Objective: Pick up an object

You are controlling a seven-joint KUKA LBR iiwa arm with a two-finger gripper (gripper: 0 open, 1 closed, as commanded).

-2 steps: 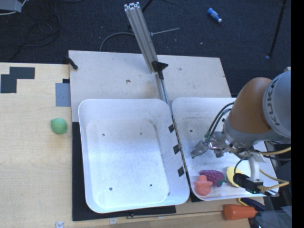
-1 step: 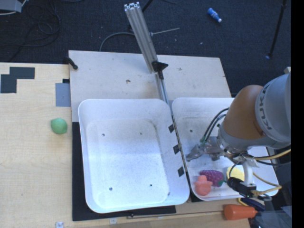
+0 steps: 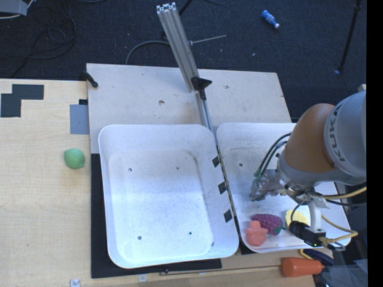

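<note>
The scene is viewed by one fixed camera, mounted above the worktop [image 3: 179,94] and directed downward at a slant. Both white bins are covered: the left bin [image 3: 158,253] is seen whole, while the right bin [image 3: 239,148] is partly overlapped by the arm [image 3: 323,142], which enters from the right edge. The far side of the worktop lies toward the top of the frame, with dark floor [image 3: 269,46] beyond it. The view is taken from moderate height.
</note>
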